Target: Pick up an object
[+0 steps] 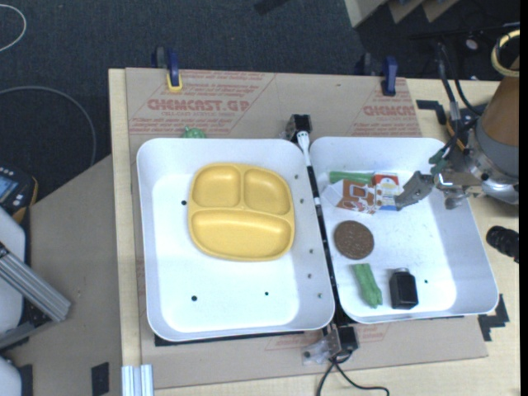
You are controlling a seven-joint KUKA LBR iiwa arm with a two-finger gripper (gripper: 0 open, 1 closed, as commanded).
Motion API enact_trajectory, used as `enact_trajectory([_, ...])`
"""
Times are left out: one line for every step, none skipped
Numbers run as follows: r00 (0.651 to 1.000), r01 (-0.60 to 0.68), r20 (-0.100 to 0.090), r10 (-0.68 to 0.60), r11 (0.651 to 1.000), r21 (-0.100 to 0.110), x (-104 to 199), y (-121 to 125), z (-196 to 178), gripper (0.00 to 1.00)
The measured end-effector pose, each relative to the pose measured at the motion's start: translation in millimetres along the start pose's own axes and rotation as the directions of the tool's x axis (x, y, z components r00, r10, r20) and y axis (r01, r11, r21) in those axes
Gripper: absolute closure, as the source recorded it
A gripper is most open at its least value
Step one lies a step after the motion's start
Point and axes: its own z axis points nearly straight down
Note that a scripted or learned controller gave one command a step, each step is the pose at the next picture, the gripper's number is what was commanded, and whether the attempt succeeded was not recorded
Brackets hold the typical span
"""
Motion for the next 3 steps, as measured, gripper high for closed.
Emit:
enact_trajectory([1.000, 0.010, -0.002, -0.010, 1.000, -0.015, 87.5, -25.0, -112.7, 0.00])
enact_trajectory([1.000, 0.001, 0.002, -0.001, 1.000, -0.006, 82.7, -25.2, -117.2, 1.00])
enact_trajectory([1.000, -0.010, 0.002, 0.010, 1.000, 0.005, 1.4, -44.5, -59.7, 1.00])
